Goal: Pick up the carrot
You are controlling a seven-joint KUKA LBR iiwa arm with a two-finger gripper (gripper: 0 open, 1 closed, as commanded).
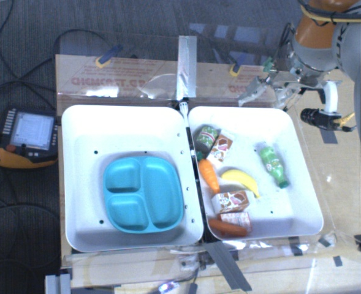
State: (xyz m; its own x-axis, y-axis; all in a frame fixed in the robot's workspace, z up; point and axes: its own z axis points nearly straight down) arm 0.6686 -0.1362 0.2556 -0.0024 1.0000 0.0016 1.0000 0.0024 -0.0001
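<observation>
**Orange carrot lies far from the claw, at the right bin's left wall**

Orange and tapered, the small carrot [209, 175] lies in the right-hand shallow white plastic bin [303, 188], close against the wall that this bin shares with the left-hand white bin [76, 164]. Its long axis runs on a slant, narrow end up and to the left, thick end down and to the right, where it comes just beside the curved yellow banana [241, 181]. A brown-and-white snack carton [220, 148] sits just above it, and a second carton [231, 201] just below.

In this overhead camera view the grey arm with its orange band comes in at the upper right, and the claw [272, 90] hangs above the far rim of the right bin, beyond the things inside it. From there the carrot lies down and to the left, well apart, with a green bottle [273, 166] off to the right of that line. My judgement is that the reach must cross most of the bin and turn the wrist across the carrot's slant.

Whether the claw stands wide or narrow I cannot tell: its metal parts blur into a tangle against the clear sheeting. A reddish sausage-shaped thing [229, 227] near the front wall could be mistaken for the carrot. The left bin holds a blue divided plate [143, 192].
</observation>
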